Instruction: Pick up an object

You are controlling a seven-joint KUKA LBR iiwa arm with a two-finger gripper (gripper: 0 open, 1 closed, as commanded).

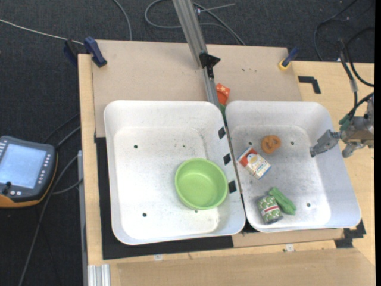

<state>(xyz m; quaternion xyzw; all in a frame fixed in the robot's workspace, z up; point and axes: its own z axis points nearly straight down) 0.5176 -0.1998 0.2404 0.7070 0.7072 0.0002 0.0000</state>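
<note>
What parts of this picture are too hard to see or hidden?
- The claw at the right bin's edge: too small and blurred in the camera view to tell whether it is open or shut.
- The arm behind it: cut off by the right edge.
- The small box's print: too small to read.
- The orange thing above the bins: partly behind the metal pole.

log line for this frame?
end effector: right bin's right rim, nothing held | right white bin: round orange piece, small red-white carton, green toy | left white bin: green plastic bowl
</note>
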